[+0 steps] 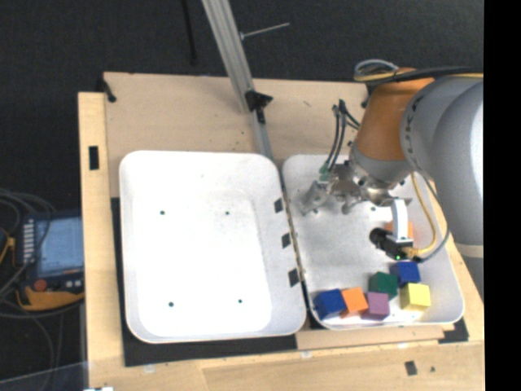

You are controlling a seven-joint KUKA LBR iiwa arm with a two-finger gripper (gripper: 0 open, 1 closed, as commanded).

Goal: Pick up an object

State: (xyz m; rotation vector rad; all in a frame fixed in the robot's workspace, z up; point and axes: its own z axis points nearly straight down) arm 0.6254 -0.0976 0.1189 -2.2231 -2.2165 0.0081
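Small coloured blocks are gathered along the near edge of the right bin (326,243), and six are counted there, one of each colour. A blue block (330,302) is seen at the left end of the row, touching an orange block (355,300), which is followed by a purple block (378,304). A yellow block (417,296) is placed at the right end, near the bin's rounded corner. Just behind these, a green block (383,283) and a second, darker blue block (407,271) are set side by side. All appear as plain cubes with matte faces, and they are packed closely, most of them touching a neighbour. Two white bins are counted on the bench; the left bin (203,243) is marked by four small dark dots. The gripper (326,195) is held over the far part of the right bin, well apart from the blocks, beneath the orange band (389,125) of the grey arm. Whether it is parted or closed cannot be told, and no block is seen in it.
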